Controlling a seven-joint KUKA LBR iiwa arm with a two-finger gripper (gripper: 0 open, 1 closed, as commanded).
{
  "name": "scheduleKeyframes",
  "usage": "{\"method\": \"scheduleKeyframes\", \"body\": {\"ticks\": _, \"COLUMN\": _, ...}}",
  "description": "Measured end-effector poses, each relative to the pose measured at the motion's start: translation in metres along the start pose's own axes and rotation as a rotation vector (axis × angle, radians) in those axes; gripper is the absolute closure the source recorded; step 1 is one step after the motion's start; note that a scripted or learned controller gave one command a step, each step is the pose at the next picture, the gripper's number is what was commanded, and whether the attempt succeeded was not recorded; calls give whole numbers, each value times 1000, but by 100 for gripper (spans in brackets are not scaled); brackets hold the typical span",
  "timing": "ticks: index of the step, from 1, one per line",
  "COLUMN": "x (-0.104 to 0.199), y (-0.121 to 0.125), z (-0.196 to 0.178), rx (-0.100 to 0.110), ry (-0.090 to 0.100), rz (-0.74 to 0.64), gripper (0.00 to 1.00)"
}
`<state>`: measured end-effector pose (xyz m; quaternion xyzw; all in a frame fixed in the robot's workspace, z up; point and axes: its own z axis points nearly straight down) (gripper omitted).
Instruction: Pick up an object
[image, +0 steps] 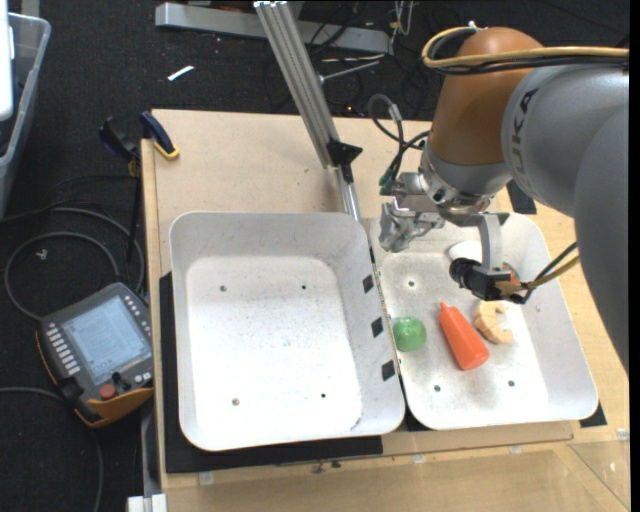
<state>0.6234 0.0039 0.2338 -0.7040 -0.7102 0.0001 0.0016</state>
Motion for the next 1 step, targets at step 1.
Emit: {"method": "scheduleKeyframes", "body": {"ticks": 1, "x": 50, "y": -12, "z": -9, "rx": -2, "ry": 0, "rz": 0, "gripper": 100}}
